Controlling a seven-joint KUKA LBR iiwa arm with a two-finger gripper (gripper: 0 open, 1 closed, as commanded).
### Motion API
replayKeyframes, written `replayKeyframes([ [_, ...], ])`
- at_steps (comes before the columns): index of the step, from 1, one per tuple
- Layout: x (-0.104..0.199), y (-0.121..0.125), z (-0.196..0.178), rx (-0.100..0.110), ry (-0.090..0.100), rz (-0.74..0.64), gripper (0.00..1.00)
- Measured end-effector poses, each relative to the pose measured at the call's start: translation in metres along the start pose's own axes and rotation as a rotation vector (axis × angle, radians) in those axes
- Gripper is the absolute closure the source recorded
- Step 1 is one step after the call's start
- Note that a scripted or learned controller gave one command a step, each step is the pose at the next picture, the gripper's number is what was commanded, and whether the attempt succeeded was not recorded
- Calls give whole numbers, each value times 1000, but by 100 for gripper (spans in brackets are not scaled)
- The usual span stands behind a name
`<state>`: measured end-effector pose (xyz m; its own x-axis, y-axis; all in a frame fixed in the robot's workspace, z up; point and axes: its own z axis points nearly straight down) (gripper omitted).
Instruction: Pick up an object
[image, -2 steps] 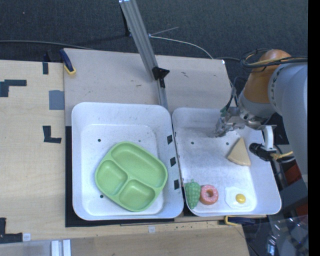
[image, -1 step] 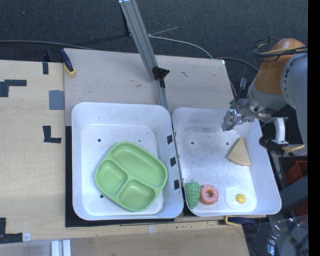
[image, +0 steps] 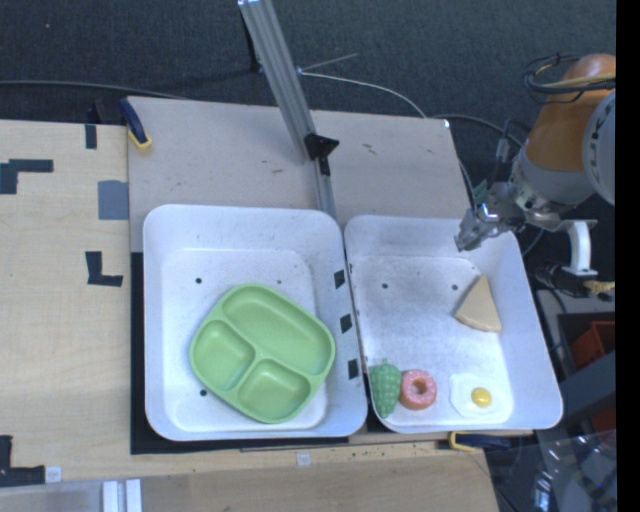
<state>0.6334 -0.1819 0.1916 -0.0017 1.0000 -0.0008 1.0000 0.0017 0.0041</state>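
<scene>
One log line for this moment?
gripper: over right bin's back edge | cheese wedge, donut, fried egg: in bin | nothing held

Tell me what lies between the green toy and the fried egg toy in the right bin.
In the camera view, a pink frosted donut lies between the green toy and the fried egg toy.

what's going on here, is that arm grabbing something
Not at the moment. The gripper of the grey and orange arm sits over the far right corner of the right bin, with nothing visibly in it. The bin's toys all lie apart from it: a tan wedge nearest, then a green piece, a pink donut and a fried egg along the near edge. The left bin holds a green divided plate.
</scene>
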Motion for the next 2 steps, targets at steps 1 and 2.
replayKeyframes([
  [1, -4, 4, -44, 0, 0, 0, 100],
  [2, 43, -11, -52, 4, 2, -3, 100],
])
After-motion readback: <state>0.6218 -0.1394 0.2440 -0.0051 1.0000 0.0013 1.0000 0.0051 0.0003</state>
